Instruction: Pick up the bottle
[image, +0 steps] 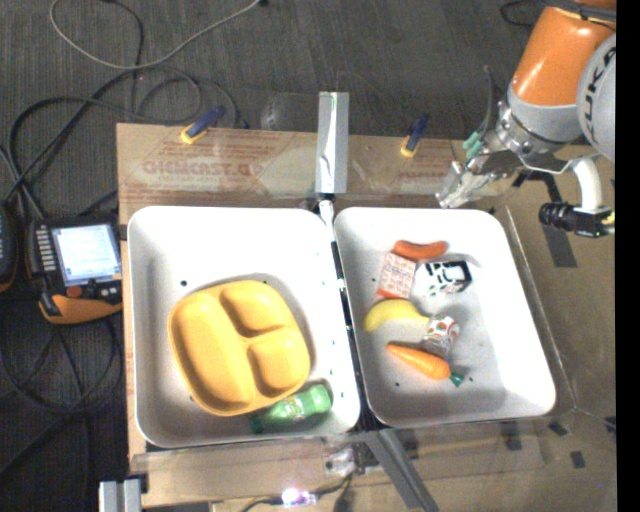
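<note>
Orange-banded grey arm enters at the upper right of the frame, wrist angled down and leftward. Its gripper (462, 185) hangs over the bench just beyond the top rim of the right bin (520, 300); whether the fingers are spread or pressed together cannot be told.

Green bottle (293, 408) lies on its side at the lower edge of the left bin (150, 250), low centre of the frame. Long axis runs near horizontal, right end slightly raised. It touches the lower rim of a yellow divided plate (240, 345).

Right bin contents: sausage (421, 248), red carton (397, 275), black-and-white carton (445, 275), banana (395, 315), small patterned carton (440, 332), carrot (420, 362). The bins' central walls lie between gripper and bottle.
</note>
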